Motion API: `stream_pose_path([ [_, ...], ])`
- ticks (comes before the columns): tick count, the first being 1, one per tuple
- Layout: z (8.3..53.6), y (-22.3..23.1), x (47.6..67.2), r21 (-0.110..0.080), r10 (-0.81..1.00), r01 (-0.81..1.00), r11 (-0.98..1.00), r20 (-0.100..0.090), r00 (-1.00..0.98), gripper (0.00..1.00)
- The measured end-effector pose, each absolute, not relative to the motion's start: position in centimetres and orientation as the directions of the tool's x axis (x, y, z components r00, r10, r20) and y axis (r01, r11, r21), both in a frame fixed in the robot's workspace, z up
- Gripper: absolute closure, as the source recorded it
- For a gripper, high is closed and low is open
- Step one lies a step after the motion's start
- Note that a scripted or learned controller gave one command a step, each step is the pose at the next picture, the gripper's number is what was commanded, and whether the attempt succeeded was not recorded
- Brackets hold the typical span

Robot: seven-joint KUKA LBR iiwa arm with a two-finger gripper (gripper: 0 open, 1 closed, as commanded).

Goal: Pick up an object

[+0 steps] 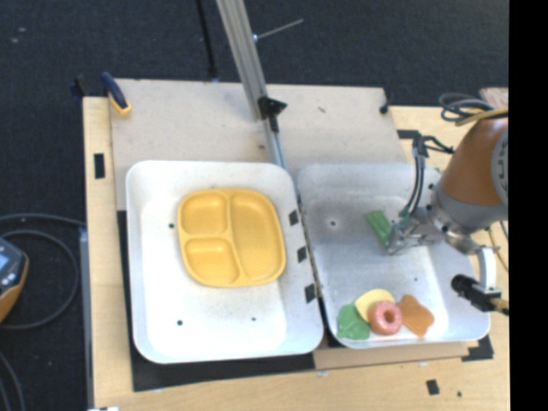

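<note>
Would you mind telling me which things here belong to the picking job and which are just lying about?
Job:
hand, low in the right bin
green block beside it
green, yellow, pink ring and orange pieces at the bin's near edge

Lying about:
yellow tray in the left bin

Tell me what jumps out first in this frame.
The yellow tray, three compartments, sits in the left bin. In the right bin, the gripper is low beside a green block, and a cluster of toy food lies at the near edge, a pink donut among it.
</note>
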State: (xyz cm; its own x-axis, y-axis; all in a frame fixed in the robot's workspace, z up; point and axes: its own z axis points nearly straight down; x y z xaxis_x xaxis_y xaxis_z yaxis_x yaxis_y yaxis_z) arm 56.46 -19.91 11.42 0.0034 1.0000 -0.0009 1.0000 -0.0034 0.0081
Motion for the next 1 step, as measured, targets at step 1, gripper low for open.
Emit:
stream_pose_path([
  [1, 17.84, -19.91, 56.98, 0.008, 1.0, 1.0, 0.003, -0.003, -0.003, 1.0],
])
